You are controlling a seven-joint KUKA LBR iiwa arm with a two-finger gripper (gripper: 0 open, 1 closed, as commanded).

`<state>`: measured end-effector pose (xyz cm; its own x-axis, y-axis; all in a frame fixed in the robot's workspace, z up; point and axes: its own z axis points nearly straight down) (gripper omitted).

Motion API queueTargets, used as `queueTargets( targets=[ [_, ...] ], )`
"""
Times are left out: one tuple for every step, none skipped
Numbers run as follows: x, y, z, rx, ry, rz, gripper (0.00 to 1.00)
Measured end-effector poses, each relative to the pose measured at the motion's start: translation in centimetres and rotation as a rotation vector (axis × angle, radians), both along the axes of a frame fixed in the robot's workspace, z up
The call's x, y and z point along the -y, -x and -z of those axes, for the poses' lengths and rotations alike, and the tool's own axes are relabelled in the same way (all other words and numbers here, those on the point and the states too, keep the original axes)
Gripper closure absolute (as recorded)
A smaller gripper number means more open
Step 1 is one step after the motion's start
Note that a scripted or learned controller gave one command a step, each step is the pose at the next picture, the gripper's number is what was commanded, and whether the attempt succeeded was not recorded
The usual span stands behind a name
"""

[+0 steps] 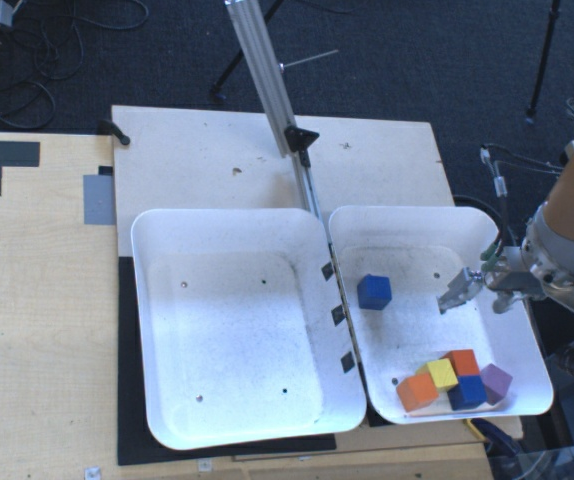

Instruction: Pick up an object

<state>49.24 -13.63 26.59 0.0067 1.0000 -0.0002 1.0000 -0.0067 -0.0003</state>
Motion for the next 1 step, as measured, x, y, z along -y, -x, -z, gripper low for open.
queueTargets(
  targets=[
    [0.01, 0.0, 0.0, 0.0, 0.0, 0.001, 0.0]
  ],
)
